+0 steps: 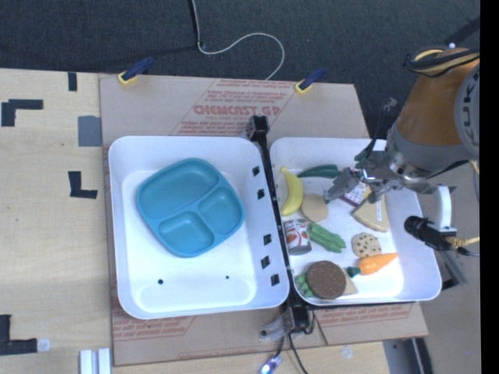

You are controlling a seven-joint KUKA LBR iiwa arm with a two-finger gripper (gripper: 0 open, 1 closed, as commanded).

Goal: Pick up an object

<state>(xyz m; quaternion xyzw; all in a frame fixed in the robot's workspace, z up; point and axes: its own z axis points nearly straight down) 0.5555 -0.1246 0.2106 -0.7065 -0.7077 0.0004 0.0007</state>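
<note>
The right bin (425,287) holds several toy foods: a yellow banana (291,192), a green pepper (318,171), a beige round piece (315,207), a small can (297,236), a green pea pod (327,238), a cookie (364,245), a carrot (376,263), a brown patty (325,279) and a pale wedge (373,216). My gripper (357,189) hangs low over the bin's upper middle, open, its fingers spread either side of a small white and purple item (357,195). Whether they touch it I cannot tell.
The left bin (125,209) holds a blue divided plate (189,206). A black divider with clips (269,216) runs between the bins. The arm's grey and orange body (437,123) covers the right bin's far right corner. A black fitting (425,231) sticks out by the right rim.
</note>
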